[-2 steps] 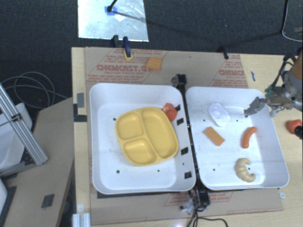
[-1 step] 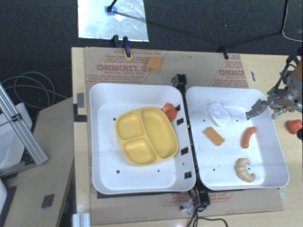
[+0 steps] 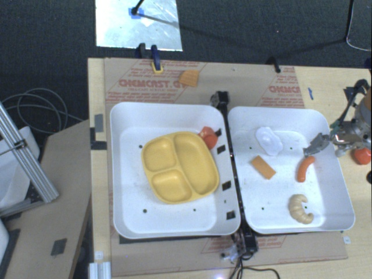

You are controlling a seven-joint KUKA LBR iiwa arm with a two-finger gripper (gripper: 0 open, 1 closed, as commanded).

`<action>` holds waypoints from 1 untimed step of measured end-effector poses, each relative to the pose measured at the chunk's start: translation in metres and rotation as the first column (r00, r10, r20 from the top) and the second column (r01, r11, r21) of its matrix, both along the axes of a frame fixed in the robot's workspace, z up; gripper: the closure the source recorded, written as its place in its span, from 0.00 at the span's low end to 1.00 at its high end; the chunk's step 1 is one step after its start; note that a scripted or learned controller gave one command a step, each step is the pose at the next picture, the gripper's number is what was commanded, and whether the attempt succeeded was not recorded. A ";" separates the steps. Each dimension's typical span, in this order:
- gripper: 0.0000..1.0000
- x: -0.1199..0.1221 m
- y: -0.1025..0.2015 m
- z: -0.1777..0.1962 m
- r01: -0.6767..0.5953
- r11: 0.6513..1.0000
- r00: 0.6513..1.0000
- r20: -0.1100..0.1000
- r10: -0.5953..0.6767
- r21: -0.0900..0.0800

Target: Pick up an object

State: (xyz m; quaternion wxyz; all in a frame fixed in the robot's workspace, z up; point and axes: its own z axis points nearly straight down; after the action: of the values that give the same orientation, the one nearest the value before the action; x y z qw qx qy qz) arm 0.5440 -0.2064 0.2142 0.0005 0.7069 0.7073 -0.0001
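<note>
My gripper (image 3: 314, 146) reaches in from the right edge and hangs over the right bin (image 3: 334, 173) near its right wall. Just below and left of its tip lies an orange-red sausage-shaped piece (image 3: 304, 169), apart from it. The same bin holds an orange block (image 3: 263, 167), a clear whitish object (image 3: 268, 140) and a tan croissant (image 3: 301, 208). Nothing shows in the gripper's hold.
The left bin (image 3: 125, 179) holds a yellow divided plate (image 3: 180, 167) with a small red item (image 3: 209, 136) at its upper right rim. A tan block (image 3: 189, 78) lies on the board behind the bins. The divider between the bins carries black clips (image 3: 226, 185).
</note>
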 end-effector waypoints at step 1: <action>0.00 0.019 0.000 0.006 -0.005 1.000 1.000 0.003 0.005 0.000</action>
State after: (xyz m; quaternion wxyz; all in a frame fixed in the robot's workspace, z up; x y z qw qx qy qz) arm 0.5632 -0.2062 0.2204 0.0017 0.7053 0.7089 0.0010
